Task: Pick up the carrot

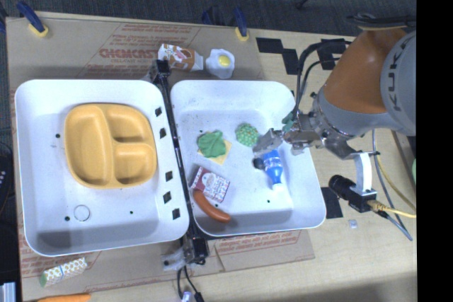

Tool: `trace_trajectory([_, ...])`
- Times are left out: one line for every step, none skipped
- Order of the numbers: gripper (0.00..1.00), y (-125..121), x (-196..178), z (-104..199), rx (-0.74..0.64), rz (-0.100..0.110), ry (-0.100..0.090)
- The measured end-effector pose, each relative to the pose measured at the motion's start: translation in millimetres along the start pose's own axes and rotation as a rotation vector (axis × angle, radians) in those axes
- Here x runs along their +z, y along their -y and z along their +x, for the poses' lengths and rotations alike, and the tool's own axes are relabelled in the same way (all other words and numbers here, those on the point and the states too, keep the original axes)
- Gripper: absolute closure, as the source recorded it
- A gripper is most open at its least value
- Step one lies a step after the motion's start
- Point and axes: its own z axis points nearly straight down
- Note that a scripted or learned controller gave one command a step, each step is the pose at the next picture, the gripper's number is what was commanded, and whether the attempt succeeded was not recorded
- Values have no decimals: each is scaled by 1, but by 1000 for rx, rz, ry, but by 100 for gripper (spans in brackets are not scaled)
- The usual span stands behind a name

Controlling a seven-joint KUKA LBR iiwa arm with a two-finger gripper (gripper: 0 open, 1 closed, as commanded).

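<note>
**Robot arm reaching into the right bin, above a blue bottle**

Two shallow white bins sat side by side on a cardboard-covered counter. The left bin held a yellow divided tray near its middle. The right bin held several small toys: a green leafy piece on a yellow slice near the centre, a green bumpy ball just beside it, a red and white packet toward the near-left corner, and a brown-red sausage along the near edge, just below the packet.

The grey arm with its orange band reached in from the right. Its end effector hovered over the right half of the right bin, directly above a small blue and white bottle; whether its fingers were spread or closed could not be told.

The carrot lay outside both bins, at the counter's near-left corner, just below a small wrapped packet. A small brown carton and a white and yellow egg toy lay on the counter beyond the bins.
</note>
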Motion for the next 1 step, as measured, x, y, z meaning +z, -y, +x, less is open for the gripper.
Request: trace_trajectory([0,8,101,65,-85,2,0])
